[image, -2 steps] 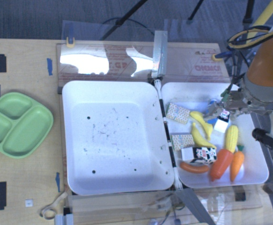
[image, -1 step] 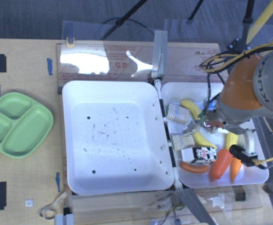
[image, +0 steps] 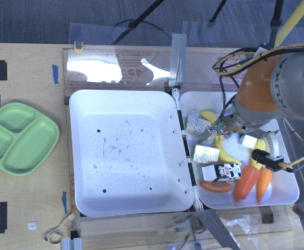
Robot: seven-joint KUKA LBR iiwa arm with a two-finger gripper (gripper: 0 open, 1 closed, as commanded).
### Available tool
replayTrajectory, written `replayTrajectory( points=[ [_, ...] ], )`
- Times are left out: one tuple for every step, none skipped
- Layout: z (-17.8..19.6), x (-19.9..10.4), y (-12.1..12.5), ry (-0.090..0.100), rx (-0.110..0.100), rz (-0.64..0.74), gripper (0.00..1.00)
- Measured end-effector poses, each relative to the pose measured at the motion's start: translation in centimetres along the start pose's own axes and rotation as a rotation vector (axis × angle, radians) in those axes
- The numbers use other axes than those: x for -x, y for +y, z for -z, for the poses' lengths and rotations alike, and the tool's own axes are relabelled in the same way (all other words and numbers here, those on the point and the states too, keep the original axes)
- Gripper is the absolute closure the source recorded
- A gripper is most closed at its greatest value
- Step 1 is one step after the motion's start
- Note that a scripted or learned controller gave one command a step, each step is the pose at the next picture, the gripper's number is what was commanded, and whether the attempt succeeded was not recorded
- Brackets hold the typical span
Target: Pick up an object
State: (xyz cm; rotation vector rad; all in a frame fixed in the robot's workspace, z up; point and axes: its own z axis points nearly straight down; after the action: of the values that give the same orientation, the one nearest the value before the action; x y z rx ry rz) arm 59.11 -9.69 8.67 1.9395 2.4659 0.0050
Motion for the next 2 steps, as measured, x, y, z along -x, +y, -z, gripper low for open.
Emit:
replayTrajectory(
  points=[
    [1.12,0.12,0.10,-0.002,0.005,-0.002,1.00],
    [1.13,0.09,0.12,-0.002,0.005,-0.002,0.00]
  ],
)
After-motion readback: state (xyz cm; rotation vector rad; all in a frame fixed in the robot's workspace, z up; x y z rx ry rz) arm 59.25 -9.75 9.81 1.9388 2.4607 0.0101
